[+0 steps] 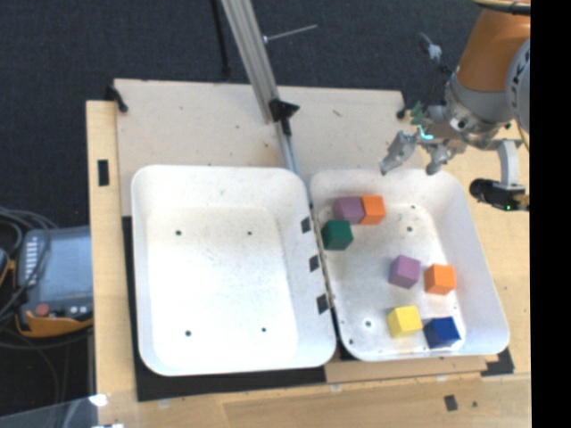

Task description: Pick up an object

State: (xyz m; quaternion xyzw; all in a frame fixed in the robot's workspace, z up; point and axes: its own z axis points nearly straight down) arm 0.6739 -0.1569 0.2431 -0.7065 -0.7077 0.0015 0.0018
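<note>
The floor is dark grey carpet, and on it stands a pale wooden desk [103, 239] that carries two shallow white plastic bins side by side; they sit close together, likely so the arm can reach both. At the far left, off the desk, a grey box with cables [53, 270] rests on the floor; a slanted silver metal pole [254, 56] comes down to the gap between the bins.

The left white bin [147, 194] has a bare bottom with small dark dots; the right white bin [477, 230] holds all the blocks, so any pick has to be made there.

In the right bin, from left to right: a small green cube [336, 234]; a dull purple cube [349, 209] touching a small orange cube [373, 208] near the back wall; a second purple cube [404, 270] in the middle; a yellow cube [404, 320] near the front; a second orange cube [439, 278]; a blue cube [442, 332] just beside the yellow one. They are all cubes, so none has a long side; each lies flat and is turned a little, with edges not square to the bin walls.

The grey metal claw [415, 154] hangs above the back edge of the right bin, with its two fingers spread apart and nothing between them; it points down and toward the left, I think to drop onto the purple and orange pair, which lie nearest.
</note>
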